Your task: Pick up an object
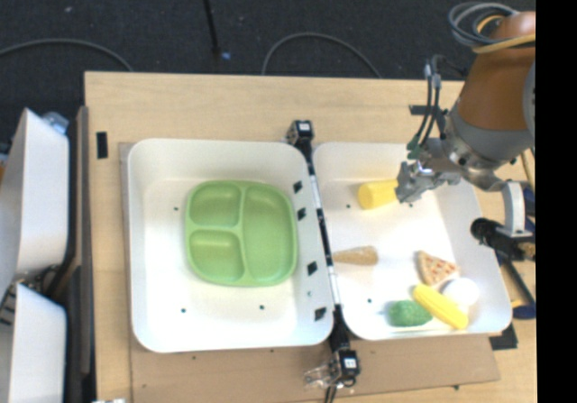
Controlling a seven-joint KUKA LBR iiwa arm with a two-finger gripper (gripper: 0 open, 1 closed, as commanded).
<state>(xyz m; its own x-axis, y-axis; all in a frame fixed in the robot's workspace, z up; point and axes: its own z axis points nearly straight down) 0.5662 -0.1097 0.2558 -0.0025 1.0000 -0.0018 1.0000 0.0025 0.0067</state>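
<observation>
Two shallow white bins sit side by side on a pale wooden bench. The left bin holds one thing, a light green divided plate lying flat near its middle with its three compartments facing up. The right bin holds six small things. A yellow block lies in the far half of this bin, well apart from the rest. A tan, bread-like piece lies near the wall shared with the left bin. Along the near right corner are clustered a pizza slice, a white ball, a long yellow piece and a green lump; the long yellow piece touches the white ball and lies just beside the green lump. The arm, its orange band showing, reaches in from the right, and the gripper is low over the right bin at the right end of the yellow block, just beside it or touching it. At this slant I cannot tell whether the gripper is spread wide or closed, nor whether it has any hold on the block, which rests on the bin floor.
</observation>
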